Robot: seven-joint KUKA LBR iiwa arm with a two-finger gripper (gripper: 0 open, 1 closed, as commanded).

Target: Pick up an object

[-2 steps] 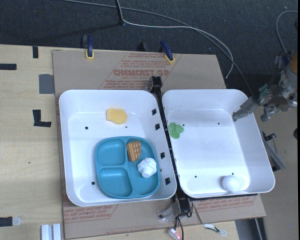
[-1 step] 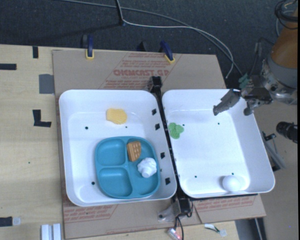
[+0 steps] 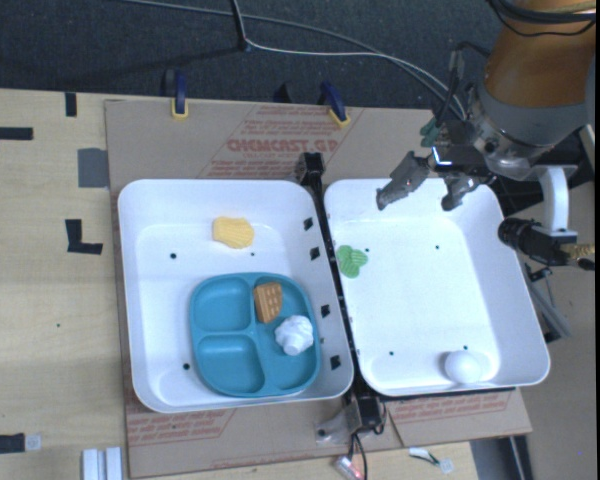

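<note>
My gripper (image 3: 425,190) hangs open over the far edge of the right bin (image 3: 500,268), with nothing between its two fingers. A small green object (image 3: 352,261) lies at that bin's left side, below and to the left of the gripper. A white ball (image 3: 465,365) rests near the bin's front right corner. In the left bin (image 3: 140,268) a yellow object (image 3: 233,232) lies near the back. A blue divided tray (image 3: 220,358) there carries a tan waffle-like piece (image 3: 268,301) and a white crumpled object (image 3: 295,335).
The two bins sit side by side on a cardboard sheet (image 3: 250,138) clipped to the bench. Cables (image 3: 310,38) run across the dark area behind. The arm's orange band and grey wrist (image 3: 535,78) loom over the right bin's far right corner.
</note>
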